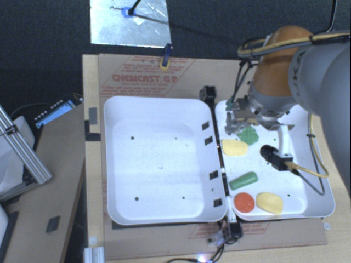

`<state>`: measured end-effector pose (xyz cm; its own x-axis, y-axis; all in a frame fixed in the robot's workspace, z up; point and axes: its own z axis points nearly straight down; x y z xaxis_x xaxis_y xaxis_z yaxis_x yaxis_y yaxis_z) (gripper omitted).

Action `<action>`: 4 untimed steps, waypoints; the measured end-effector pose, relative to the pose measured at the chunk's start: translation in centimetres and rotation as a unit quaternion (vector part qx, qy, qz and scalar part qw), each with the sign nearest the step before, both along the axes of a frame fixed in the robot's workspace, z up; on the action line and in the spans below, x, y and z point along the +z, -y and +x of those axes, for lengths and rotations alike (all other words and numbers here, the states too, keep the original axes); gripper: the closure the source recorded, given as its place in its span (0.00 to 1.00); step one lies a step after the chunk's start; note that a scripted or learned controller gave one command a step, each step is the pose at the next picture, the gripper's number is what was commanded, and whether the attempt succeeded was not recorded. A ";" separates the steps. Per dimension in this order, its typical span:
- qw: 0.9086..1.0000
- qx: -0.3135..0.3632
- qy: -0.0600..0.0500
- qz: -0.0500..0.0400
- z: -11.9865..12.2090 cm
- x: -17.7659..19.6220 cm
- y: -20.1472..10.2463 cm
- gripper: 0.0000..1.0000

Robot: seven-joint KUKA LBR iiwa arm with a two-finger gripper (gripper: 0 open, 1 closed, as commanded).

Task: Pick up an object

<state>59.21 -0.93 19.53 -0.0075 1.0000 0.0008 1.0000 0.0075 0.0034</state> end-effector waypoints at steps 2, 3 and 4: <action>1.000 0.002 0.003 0.002 0.2 19.0 -19.7 1.00; 1.000 -0.001 0.003 0.000 5.0 24.6 -18.6 1.00; 1.000 -0.006 0.000 -0.001 7.2 24.7 -9.1 1.00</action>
<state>66.44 8.13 44.24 0.0043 1.0000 -0.0009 1.0000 -0.0043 0.0035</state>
